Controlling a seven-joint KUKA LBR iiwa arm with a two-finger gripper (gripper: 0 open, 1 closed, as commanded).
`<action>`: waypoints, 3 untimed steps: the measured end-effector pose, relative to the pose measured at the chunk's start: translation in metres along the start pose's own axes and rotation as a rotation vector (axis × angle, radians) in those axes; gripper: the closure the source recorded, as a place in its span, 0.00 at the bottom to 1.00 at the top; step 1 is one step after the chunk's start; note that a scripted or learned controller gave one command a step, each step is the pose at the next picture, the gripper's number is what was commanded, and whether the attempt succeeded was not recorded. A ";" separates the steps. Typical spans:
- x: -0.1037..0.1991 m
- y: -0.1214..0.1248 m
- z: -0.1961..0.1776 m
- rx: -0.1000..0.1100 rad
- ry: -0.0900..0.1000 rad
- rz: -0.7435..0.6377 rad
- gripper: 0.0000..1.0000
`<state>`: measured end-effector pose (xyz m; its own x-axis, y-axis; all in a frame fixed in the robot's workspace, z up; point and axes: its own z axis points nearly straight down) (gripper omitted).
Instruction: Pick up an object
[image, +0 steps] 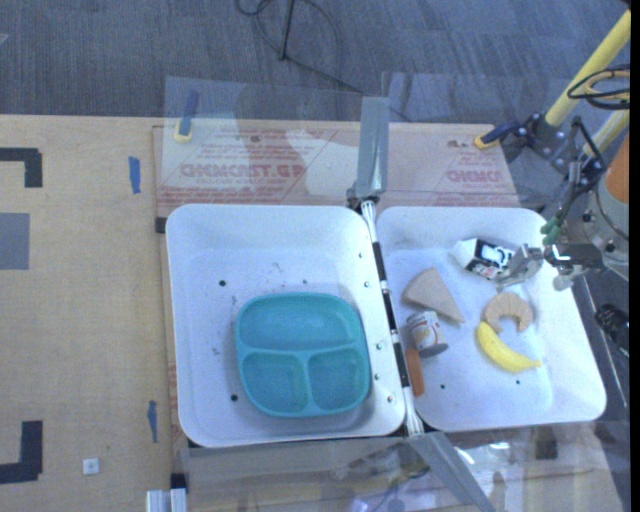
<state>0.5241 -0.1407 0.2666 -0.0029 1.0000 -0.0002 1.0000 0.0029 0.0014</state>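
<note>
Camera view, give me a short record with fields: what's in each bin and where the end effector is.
left bin: teal divided plate, three compartments
right bin: tan wedge, small can on its side, croissant-like pastry, banana, small white and black packet
end effector: over the right bin's far right part, beside the packet
held item: none visible
divider: orange stick lying by the bins' shared edge

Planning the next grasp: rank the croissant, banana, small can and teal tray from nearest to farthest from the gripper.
1. Croissant, just below-left of the gripper.
2. Banana, lower in the right bin.
3. Small can, near the divider.
4. Teal tray, in the left bin.
</note>
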 end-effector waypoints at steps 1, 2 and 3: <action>-0.007 -0.010 0.139 0.001 0.001 0.042 0.00; -0.053 -0.006 0.179 -0.005 0.001 0.199 0.00; -0.058 -0.007 0.168 -0.009 -0.004 0.208 1.00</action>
<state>0.5175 -0.1990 0.0985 0.2038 0.9790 -0.0025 0.9790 -0.2038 0.0109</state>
